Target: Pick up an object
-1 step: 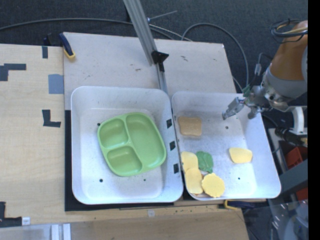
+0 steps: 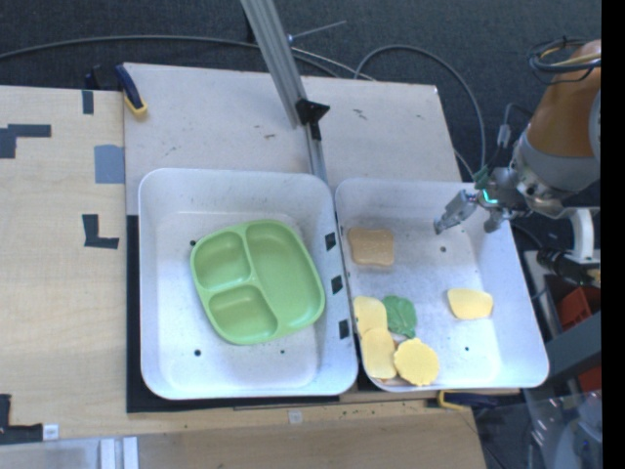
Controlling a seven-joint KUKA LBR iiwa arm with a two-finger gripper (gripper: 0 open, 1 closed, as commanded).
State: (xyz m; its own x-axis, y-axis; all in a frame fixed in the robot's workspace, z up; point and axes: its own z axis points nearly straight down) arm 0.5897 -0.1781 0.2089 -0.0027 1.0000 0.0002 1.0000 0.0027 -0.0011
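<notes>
Round yellow slices (image 2: 418, 362), square tan toast (image 2: 371, 246), glossy green divided tray (image 2: 257, 280)

The arm (image 2: 564, 115) is cut off by the right edge, so most of it is out of sight. The hand (image 2: 472, 213) is small and blurred; its fingers cannot be made out. The green piece (image 2: 399, 313) lies partly under yellow slices (image 2: 376, 335)

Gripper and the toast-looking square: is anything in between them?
No. In the camera view, bare white bin floor lies between the gripper and the tan square. The other pieces sit lower down.
</notes>
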